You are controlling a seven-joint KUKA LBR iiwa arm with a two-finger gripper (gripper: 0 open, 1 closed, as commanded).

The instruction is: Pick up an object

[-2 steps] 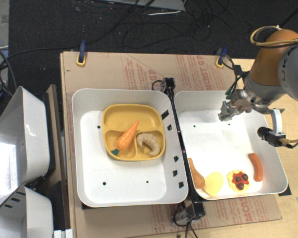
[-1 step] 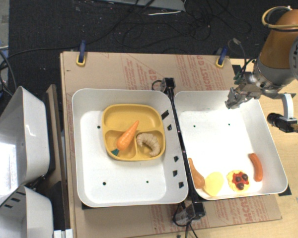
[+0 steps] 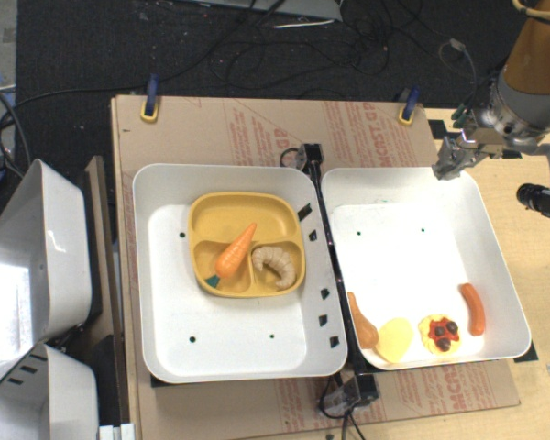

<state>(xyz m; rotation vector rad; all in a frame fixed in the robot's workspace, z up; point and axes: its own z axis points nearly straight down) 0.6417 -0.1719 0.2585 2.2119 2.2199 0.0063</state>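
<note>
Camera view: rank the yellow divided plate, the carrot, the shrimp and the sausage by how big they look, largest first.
1. Yellow divided plate, by far the largest.
2. Carrot, lying in the plate.
3. Shrimp and sausage: too alike to rank. The shrimp is curled and bulkier, the sausage longer and thinner.

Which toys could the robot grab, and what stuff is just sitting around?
Could grab: carrot, shrimp, sausage, yellow disc, small tart, orange piece.

Just there: yellow plate, two white bins, clamps, cables.
</note>
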